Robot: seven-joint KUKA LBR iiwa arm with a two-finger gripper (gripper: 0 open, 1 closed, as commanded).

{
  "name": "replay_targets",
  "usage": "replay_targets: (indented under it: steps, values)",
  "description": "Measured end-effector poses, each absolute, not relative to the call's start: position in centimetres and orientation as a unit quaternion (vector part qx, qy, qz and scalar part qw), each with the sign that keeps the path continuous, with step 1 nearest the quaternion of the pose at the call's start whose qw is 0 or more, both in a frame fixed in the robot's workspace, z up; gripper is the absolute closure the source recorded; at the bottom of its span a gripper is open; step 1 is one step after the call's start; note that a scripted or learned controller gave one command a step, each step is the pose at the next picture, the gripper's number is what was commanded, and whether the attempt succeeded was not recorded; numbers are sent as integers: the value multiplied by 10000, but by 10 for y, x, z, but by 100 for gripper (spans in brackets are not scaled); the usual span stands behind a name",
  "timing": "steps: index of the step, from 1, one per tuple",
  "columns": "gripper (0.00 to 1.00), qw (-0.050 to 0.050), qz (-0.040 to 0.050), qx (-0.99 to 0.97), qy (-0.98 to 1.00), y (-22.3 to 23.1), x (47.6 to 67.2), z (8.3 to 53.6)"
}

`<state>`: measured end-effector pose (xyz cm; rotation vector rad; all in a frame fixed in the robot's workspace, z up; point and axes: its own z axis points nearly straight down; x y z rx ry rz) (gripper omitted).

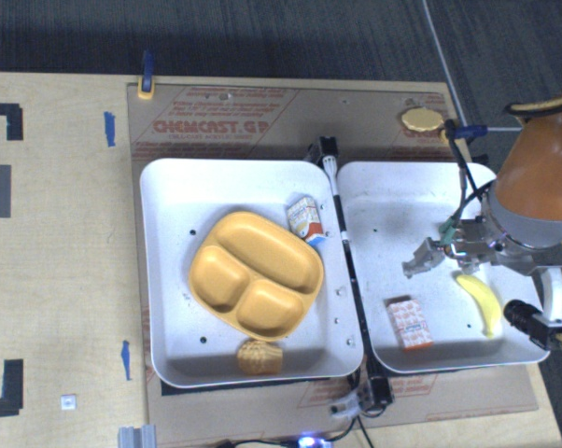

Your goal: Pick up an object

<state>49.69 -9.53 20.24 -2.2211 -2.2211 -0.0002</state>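
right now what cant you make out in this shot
- Gripper: in the camera view its fingers are small and blurred, so whether they are open or shut is unclear.
- Banana: its upper end is hidden under the arm's wrist.
- Small carton: print too small to read; the yellow tray covers its lower edge.
- Red and white box: label too small to read.
- Arm: cut off by the right edge.
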Motion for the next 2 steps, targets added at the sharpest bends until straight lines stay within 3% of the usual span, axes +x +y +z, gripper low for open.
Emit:
replay_targets:
  steps: [1, 2]
  values:
    - [0, -8, -9, -7074, -7068, -100, 480, 86]
    - [0, -21, -7, -7079, -7063, -96, 480, 86]
